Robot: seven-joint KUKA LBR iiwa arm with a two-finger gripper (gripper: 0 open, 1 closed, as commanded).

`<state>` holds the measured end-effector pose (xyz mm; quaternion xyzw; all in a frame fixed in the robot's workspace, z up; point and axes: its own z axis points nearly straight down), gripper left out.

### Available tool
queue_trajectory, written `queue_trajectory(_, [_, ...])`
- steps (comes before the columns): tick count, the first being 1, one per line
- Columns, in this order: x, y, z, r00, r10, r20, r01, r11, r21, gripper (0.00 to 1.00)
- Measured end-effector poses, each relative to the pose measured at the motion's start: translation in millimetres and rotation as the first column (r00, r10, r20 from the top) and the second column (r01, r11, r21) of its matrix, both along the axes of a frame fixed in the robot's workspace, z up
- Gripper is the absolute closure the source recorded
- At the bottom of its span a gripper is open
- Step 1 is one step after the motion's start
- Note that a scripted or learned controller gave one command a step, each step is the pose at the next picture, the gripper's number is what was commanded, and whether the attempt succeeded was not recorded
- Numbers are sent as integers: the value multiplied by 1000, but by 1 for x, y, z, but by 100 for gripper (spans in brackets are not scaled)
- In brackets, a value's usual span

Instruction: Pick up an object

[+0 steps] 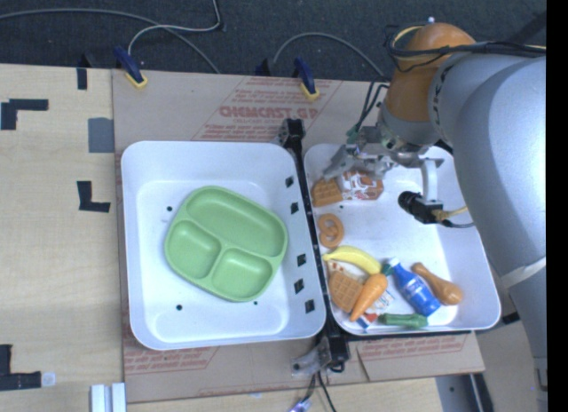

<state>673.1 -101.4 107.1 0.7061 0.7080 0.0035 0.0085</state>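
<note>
Currently positioned over the far end of the right bin (461, 250): gripper (359, 160), directly above a red-and-white packet (362, 186) and beside a waffle piece (326, 193). Finger state: cannot tell; nothing visibly clamped. Further down the same bin: pretzel (329, 229), banana (353, 260), carrot (370, 295), blue bottle (414, 288), brown drumstick (437, 283), green item (404, 320) at the near edge. Left bin (142, 224): green divided plate (226, 242), lying flat, roughly centred.
</note>
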Motion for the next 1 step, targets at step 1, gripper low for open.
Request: queue_trajectory(1, [0,0,0,1000,0,1,0,1000,0,0])
